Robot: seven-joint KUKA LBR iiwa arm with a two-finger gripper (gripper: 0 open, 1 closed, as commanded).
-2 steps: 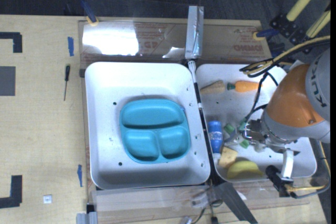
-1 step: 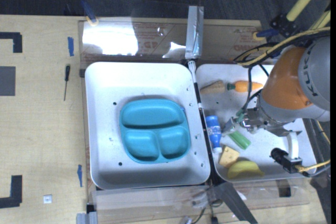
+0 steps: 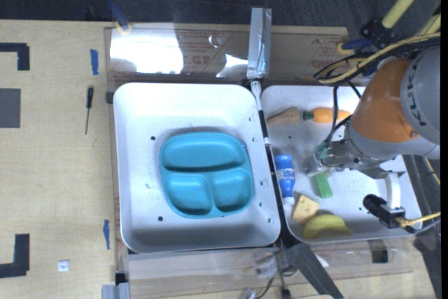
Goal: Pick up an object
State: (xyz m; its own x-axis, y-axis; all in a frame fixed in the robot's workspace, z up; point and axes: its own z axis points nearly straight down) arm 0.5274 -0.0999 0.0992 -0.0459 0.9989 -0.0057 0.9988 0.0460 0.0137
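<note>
Right bin (image 3: pixel 409 224), near edge: we list a yellow banana (image 3: pixel 325 225) and a tan wedge (image 3: pixel 305 207) touching it at its ten o'clock.

Middle: a green block (image 3: pixel 322 184), long axis running twelve to six, lies just at six o'clock of the gripper (image 3: pixel 326 156). We judge it the nearest pick. We cannot tell how the gripper is set. A blue bottle (image 3: pixel 284 175) lies at its eight o'clock, along the bin wall.

Far edge: an orange carrot (image 3: pixel 322 115) and a tan piece (image 3: pixel 283 116).

Left bin (image 3: pixel 133 150): a blue divided tray (image 3: pixel 206 173). White floor, little room between items.
</note>
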